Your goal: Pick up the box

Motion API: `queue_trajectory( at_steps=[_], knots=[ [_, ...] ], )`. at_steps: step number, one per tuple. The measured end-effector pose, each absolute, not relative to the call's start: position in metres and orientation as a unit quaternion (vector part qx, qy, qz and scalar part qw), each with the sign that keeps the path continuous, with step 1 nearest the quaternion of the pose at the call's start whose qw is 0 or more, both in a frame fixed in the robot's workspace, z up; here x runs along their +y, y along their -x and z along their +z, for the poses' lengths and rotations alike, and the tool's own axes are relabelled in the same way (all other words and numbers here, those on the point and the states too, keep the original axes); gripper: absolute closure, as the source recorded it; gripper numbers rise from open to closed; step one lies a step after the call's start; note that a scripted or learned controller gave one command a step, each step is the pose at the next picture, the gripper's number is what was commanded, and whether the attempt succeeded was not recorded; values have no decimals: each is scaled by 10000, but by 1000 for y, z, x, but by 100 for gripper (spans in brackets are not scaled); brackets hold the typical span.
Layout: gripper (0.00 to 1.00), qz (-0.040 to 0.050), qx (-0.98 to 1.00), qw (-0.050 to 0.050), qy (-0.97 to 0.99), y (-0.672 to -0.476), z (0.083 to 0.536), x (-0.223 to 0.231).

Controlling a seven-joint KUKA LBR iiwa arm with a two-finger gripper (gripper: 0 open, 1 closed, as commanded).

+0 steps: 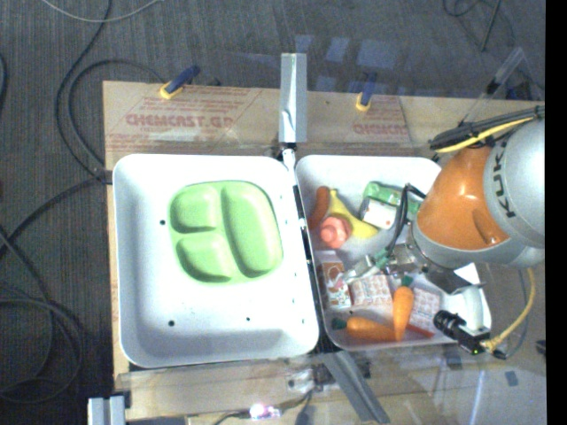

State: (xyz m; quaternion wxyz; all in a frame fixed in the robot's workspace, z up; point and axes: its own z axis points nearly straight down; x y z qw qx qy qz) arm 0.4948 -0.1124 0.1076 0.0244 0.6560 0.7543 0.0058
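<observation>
Several small printed boxes lie in the right bin (312, 237). One red and white box (334, 283) rests by the bin's left wall. A pale box (368, 291) lies just right of it, and a third box (426, 305) sits beyond an upright carrot (402, 312). My gripper (392, 261) hangs low over the middle of this bin, directly above the pale box, under the orange wrist band (459, 209). The wrist hides most of the gripper.
A green divided plate (226, 230) lies in the left bin (142, 326). The right bin also holds a pink toy (334, 231), a yellow banana (356, 223), a green packet (383, 202), an orange sausage shape (322, 204) and a flat carrot (369, 329).
</observation>
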Motion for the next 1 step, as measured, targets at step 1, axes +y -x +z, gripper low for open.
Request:
queue_trajectory(
  at_steps=[1],
  knots=[
    [0, 75, 7718, 261, -6352, -497, 107, -114]
  ],
)
